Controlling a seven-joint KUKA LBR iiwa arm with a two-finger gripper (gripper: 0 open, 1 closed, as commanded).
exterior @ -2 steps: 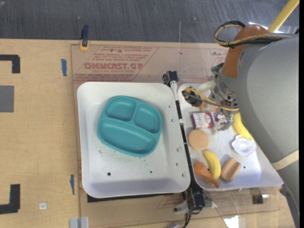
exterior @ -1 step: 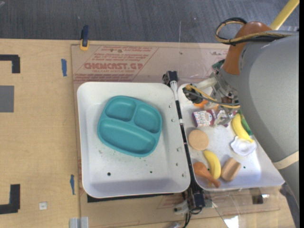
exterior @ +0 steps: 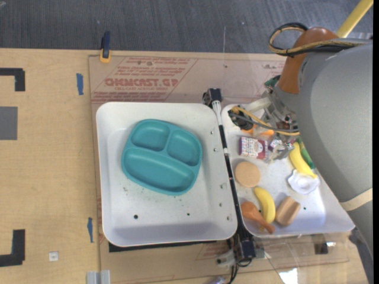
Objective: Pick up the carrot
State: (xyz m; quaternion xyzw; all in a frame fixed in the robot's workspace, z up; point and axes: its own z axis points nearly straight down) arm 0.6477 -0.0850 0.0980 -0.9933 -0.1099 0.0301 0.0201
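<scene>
The carrot (exterior: 256, 215) is an orange piece lying near the front left corner of the right bin (exterior: 331, 218), touching the lower end of a yellow banana (exterior: 265, 203). My gripper (exterior: 276, 139) hangs over the back part of the same bin, amid cables and beside a pink-and-white packet (exterior: 251, 147). It is well behind the carrot, with a round tan cookie (exterior: 247, 173) lying in between. The grey arm (exterior: 337, 111) covers the bin's right side.
The left bin (exterior: 112, 218) holds a teal divided plate (exterior: 161, 155). In the right bin there are also a tan bread roll (exterior: 288, 210), a white object (exterior: 304, 183) and a yellow-green piece (exterior: 300, 161). A black divider bar (exterior: 225, 152) runs between the bins.
</scene>
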